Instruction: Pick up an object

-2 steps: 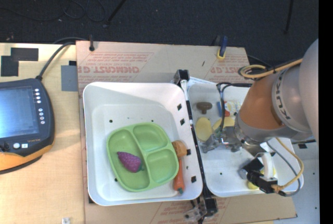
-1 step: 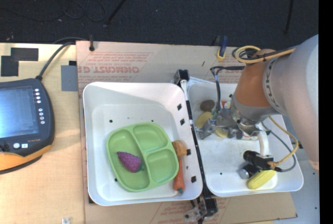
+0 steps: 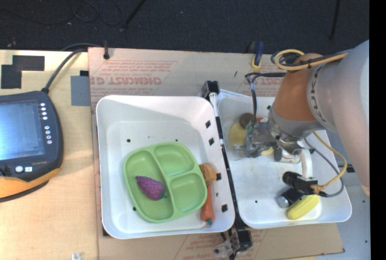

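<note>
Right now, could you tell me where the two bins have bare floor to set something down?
Left bin: bare floor behind and left of the green tray; the carrot crowds its right wall. Right bin: a bare middle patch between the gripper and the yellow object; its back is crowded.

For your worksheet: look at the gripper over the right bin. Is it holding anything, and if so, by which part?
It cannot be told. The gripper sits low in the right bin beside a yellow object, but its tip is too cluttered to show a hold.
</note>
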Robot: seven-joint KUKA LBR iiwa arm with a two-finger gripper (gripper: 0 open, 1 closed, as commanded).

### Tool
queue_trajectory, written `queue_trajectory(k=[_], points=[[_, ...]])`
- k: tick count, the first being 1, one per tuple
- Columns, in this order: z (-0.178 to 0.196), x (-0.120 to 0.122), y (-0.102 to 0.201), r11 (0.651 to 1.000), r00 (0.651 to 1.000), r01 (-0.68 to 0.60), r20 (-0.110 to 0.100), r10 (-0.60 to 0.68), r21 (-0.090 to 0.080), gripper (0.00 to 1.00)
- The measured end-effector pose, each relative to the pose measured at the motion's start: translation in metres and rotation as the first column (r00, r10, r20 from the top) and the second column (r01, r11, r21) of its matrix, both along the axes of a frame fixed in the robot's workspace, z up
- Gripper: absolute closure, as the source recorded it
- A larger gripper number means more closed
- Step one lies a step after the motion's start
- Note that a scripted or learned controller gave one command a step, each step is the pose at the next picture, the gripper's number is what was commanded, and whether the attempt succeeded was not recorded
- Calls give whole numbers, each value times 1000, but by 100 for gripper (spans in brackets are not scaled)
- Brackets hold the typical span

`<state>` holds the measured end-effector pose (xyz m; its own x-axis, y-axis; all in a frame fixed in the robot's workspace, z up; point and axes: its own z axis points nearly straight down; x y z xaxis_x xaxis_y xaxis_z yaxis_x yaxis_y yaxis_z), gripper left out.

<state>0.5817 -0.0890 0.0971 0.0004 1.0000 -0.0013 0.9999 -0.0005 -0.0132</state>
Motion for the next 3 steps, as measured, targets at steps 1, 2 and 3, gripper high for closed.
queue_trajectory(k=[1,2,3], points=[[95,-31,87,1000,1000,-7,14,7,5,100],[90,-30,83,1000,1000,-3,9,3,2,0],[90,-60,40,1000,1000,4,7,-4,1,0]])
